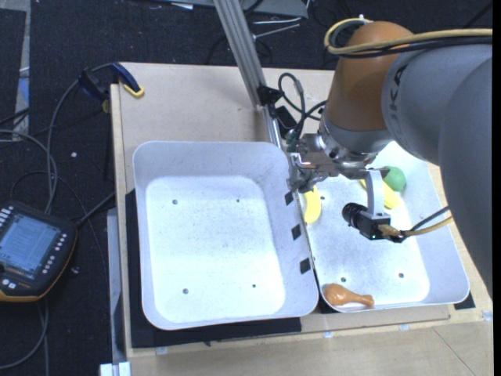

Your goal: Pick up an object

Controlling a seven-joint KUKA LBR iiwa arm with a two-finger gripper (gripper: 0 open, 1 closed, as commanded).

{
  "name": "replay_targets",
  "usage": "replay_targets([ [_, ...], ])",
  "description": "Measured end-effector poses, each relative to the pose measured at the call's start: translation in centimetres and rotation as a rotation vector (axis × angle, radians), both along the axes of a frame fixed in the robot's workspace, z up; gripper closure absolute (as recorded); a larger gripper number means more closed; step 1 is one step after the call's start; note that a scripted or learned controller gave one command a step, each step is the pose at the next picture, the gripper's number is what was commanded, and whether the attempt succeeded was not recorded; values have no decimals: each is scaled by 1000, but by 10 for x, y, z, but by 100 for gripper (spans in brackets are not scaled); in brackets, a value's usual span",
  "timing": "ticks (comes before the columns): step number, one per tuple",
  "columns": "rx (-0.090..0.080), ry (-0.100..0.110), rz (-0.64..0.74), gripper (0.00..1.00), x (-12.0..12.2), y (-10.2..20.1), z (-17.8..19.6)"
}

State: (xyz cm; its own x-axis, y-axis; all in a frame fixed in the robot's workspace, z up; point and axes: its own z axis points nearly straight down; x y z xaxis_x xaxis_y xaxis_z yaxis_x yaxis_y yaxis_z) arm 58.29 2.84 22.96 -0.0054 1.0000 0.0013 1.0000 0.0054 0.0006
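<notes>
Two bins below, and the claw [307, 180] hangs low over the right bin [407, 288]; its grip I can't make out. Yellow banana [311, 207] sits directly beneath, green ball [395, 179] off beside.

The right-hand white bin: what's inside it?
The right-hand white bin holds a yellow banana-shaped piece, a green rounded object beside another yellow piece, and a tan pear-shaped item. The grey arm covers the bin's far part.
</notes>
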Motion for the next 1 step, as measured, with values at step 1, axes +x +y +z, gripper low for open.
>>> replay_targets([
  [1,0,0,0,100,1,50,13],
])
